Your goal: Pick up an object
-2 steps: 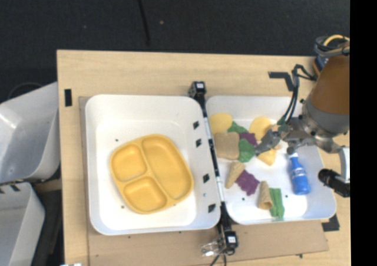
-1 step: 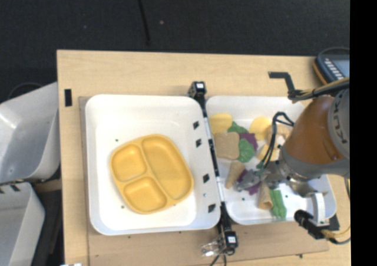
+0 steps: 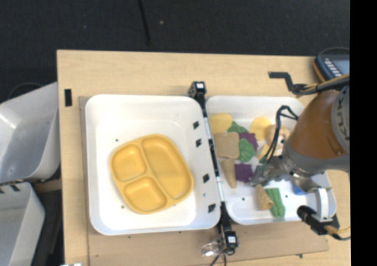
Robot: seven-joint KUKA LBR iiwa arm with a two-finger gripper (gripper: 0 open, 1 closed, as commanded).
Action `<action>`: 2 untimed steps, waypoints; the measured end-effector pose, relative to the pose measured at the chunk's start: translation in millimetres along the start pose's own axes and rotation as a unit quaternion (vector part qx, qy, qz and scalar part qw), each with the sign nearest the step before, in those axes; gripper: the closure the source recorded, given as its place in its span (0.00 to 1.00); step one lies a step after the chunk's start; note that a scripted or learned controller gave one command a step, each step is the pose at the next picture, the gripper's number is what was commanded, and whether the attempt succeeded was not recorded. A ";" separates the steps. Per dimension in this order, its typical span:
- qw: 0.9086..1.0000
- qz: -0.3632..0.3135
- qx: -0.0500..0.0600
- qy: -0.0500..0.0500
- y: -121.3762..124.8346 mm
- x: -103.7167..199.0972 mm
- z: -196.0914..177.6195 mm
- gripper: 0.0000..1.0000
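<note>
Low in the right bin (image 3: 259, 216), the gripper (image 3: 263, 177) hangs over a purple piece (image 3: 243, 171). Whether it is spread or pinching, I cannot tell. It should descend straight, centred on one piece.

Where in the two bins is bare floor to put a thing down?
Left bin: free strip around the yellow tray, widest along its top. Right bin: crowded with toys under the arm.

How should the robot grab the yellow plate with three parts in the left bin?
The yellow plate lies flat and alone in the left bin, with only its raised rim to pinch. Probably best: come straight down and close the fingers over the rim at the edge nearest the right bin, one finger inside a compartment, one outside. That side faces the arm.
</note>
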State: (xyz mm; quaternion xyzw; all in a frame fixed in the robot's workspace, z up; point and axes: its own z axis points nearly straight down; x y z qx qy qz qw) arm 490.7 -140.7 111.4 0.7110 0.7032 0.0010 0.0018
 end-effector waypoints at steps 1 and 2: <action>1.000 -0.010 -0.002 0.001 11.4 69.8 -94.4 1.00; 1.000 -0.012 -0.004 0.002 -0.7 159.8 -206.1 1.00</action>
